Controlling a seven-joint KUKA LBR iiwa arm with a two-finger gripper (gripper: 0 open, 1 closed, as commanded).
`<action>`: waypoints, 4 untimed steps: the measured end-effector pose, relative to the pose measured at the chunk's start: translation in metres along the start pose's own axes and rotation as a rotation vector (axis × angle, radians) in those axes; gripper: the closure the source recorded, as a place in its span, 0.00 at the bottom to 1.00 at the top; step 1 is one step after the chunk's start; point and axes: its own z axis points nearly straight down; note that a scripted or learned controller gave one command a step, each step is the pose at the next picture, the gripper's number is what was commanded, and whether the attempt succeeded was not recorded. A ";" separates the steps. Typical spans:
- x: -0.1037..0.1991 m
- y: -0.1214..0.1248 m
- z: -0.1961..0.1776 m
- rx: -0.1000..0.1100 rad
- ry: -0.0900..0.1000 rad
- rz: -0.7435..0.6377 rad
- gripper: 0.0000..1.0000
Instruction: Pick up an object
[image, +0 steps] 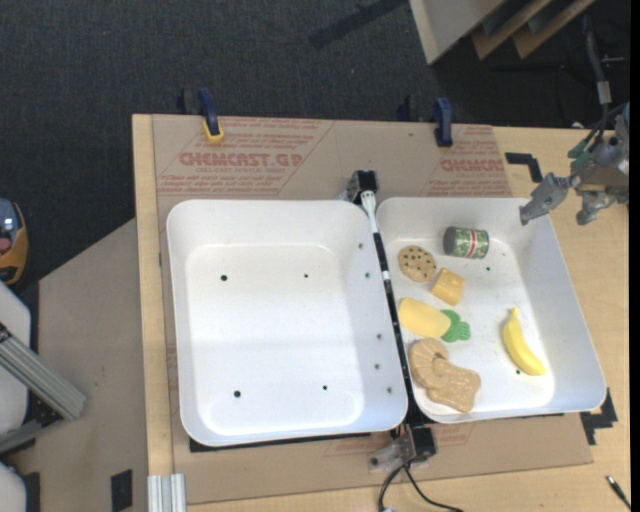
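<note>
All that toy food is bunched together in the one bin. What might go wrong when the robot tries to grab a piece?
1. The corn touches the bread, and the cookie sits close to the cheese; the gripper may nudge a neighbour or catch two.
2. The can lies on its side and could roll away.
3. The banana lies near the right bin wall, leaving little room.

Even, bright overhead light washes the two shallow white plastic bins nearly to glare, flattening their surfaces. Soft short shadows sit under the objects at centre right. The dark carpet across the upper left stays dim, and the frame looks slightly soft and grainy
</note>
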 end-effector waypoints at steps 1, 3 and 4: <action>0.016 0.015 0.195 0.016 0.006 -0.001 0.00; 0.167 0.072 0.090 -0.015 0.003 -0.009 0.00; 0.254 0.069 -0.072 -0.021 0.006 -0.011 0.00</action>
